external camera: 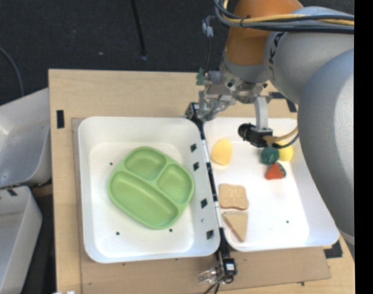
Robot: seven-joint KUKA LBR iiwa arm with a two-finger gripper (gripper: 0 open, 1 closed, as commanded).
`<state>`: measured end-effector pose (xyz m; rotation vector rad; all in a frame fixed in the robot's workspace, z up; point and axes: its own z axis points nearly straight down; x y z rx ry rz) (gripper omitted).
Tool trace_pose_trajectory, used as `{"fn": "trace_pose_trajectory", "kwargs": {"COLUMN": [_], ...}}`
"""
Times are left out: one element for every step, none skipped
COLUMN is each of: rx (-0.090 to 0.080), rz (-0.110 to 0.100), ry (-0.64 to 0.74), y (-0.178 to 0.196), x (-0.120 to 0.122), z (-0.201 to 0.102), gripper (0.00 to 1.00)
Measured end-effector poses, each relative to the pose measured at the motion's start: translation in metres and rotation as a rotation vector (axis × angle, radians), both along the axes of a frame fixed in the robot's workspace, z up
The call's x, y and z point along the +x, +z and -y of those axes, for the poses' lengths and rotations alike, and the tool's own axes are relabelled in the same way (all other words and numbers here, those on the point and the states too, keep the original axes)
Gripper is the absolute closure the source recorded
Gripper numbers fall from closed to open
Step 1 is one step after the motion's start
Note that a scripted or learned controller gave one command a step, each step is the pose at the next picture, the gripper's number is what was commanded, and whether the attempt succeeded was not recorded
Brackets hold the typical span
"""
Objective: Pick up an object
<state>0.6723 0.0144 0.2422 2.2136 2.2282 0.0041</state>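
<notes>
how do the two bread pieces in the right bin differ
The upper bread piece is roughly square; the lower bread piece is a triangle. The upper one looks evenly tan, the lower one paler on its face. Both lie flat in the right bin, close to its left wall.

My grey arm (324,66) reaches in from the right, looming large along that side; my wrist (256,23), banded in orange, bends steeply downward; my pincer (199,109) hangs beneath it, pointing down and angled slightly leftward.
</notes>
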Motion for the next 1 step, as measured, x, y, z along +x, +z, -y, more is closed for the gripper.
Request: {"fn": "trace_pose_trajectory", "kwargs": {"rx": [-0.001], "rz": [-0.002], "ry": [-0.001], "y": [-0.0072], "x": [-0.0082], "z": [-0.0496], "gripper": [1.00]}}
